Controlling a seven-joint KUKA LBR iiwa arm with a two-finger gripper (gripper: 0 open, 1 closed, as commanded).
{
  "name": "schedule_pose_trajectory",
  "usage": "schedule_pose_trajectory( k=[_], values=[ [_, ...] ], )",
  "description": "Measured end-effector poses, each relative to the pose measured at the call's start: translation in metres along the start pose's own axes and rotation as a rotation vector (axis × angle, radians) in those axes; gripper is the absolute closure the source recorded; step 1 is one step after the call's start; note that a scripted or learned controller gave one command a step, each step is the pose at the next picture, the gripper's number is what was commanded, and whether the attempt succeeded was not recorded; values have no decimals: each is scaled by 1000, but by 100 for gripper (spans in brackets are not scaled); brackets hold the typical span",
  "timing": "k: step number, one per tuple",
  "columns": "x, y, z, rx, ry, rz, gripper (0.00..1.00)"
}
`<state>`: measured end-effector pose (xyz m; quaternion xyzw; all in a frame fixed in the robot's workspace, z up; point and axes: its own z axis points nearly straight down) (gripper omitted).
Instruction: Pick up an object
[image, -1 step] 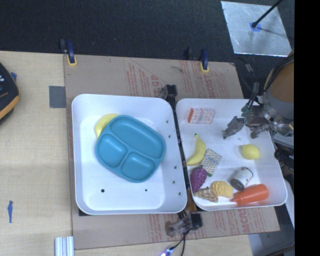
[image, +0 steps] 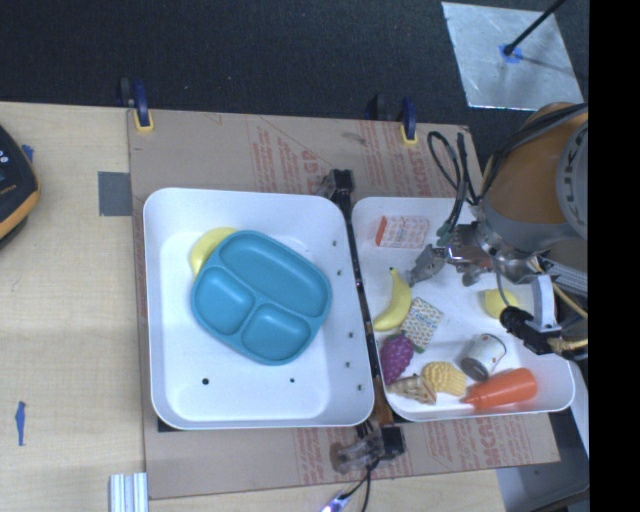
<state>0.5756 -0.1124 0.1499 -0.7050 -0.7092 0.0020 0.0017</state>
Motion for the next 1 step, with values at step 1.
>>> schedule_pose_trajectory(
  k=[1],
  values=[
    [18, -4, 46, 0, 0, 0, 0]
  ],
)
